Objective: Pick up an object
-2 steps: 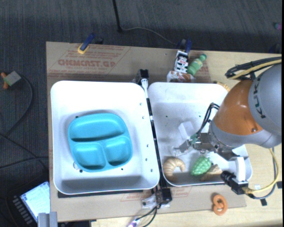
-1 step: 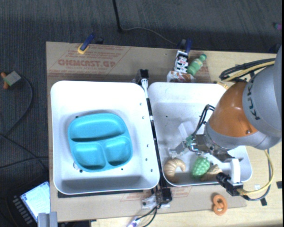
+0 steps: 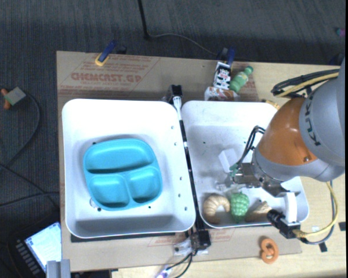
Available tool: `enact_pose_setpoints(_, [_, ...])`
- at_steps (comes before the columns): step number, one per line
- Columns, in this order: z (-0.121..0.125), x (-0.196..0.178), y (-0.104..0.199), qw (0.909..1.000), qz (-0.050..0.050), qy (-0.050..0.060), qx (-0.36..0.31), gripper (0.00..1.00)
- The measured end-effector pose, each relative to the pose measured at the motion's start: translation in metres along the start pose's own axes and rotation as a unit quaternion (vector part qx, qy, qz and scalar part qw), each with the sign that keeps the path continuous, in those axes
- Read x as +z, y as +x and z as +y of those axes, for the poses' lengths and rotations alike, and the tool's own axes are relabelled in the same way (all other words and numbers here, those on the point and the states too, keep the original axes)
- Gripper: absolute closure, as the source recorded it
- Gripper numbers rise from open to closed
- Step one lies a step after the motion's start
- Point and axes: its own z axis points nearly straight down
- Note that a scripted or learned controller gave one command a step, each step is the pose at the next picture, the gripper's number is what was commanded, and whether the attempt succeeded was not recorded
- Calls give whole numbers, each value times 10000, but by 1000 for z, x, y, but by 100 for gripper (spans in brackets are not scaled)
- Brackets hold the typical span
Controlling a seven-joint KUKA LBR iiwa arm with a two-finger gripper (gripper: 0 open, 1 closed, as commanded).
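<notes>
The counter holds two white bins. The left bin has one blue tray with open room all around it. The right bin is bare at the back. One tan shell and one green toy sit touching by its front edge. The hand hangs just above them; I cannot tell if it is spread or pressed together.

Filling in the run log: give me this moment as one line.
arm: over right bin | end effector: low, above green toy | shell: beside toy | left bin: blue tray
</notes>
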Motion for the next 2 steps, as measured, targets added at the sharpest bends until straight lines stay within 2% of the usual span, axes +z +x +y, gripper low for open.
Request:
enact_pose_setpoints(1, [0,-23,-105,10000,-15,-10,11,100])
enact_pose_setpoints(2, [1,-106,-44,10000,-6,-19,-7,100])
